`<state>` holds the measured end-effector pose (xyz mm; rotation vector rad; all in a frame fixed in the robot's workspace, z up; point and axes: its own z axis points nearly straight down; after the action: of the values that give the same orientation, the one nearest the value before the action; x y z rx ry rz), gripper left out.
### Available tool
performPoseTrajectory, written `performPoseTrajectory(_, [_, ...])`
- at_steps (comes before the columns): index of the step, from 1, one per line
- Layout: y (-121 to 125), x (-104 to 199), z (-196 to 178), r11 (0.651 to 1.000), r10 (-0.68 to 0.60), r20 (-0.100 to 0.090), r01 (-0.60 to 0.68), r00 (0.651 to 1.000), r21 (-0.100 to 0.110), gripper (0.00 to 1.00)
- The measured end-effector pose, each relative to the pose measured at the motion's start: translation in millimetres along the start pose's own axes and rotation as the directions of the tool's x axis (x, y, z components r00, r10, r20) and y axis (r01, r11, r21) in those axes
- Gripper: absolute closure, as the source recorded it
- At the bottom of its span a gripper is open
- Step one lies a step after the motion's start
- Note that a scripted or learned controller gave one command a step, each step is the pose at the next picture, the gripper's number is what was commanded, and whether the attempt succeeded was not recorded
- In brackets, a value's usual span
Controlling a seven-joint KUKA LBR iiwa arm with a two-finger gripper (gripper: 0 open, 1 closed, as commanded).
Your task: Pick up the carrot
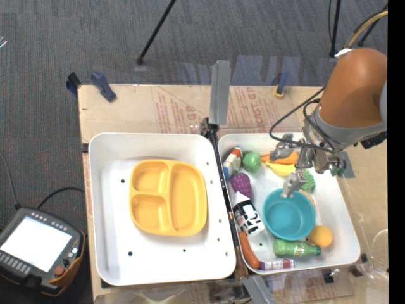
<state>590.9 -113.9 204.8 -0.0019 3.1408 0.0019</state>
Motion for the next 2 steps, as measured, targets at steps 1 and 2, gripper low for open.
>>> performPoseTrajectory(1, [-19.4, -52.0, 120.0, 0.973, 0.233, -0.004, -0.233, 0.973, 0.000, 0.00])
performPoseTrajectory(2, [-28.4, -38.8, 116.9, 0.906, 0.424, -0.002, -0.424, 0.906, 0.000, 0.00])
